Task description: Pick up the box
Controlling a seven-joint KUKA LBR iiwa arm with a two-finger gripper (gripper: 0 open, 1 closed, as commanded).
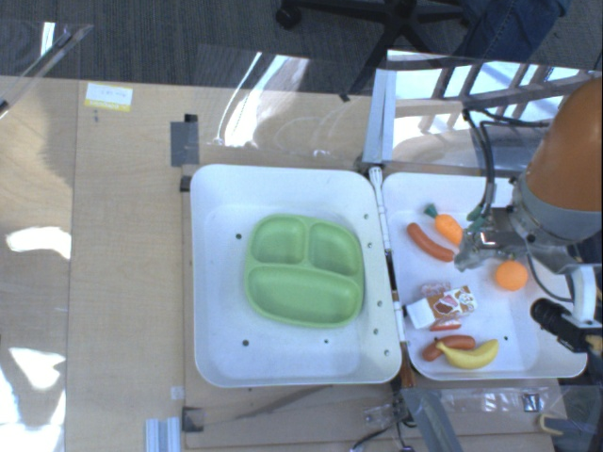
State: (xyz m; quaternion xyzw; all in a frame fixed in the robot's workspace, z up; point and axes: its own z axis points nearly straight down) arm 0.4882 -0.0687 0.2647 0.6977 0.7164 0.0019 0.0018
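The box [450, 304], a small carton with red print, lies in the right bin [400, 191] near its left wall and toward the front edge, so the hand [474, 245], which hangs above the bin's middle and whose grip I cannot tell from here, would do best to move toward that front-left part and descend straight, clear of the sausage [443, 347] and banana [471, 353] just in front of it. The same bin also carries a carrot [446, 226], another sausage [430, 243] and an orange [511, 276], while the left bin [212, 347] holds a green divided plate [304, 271] at its middle.
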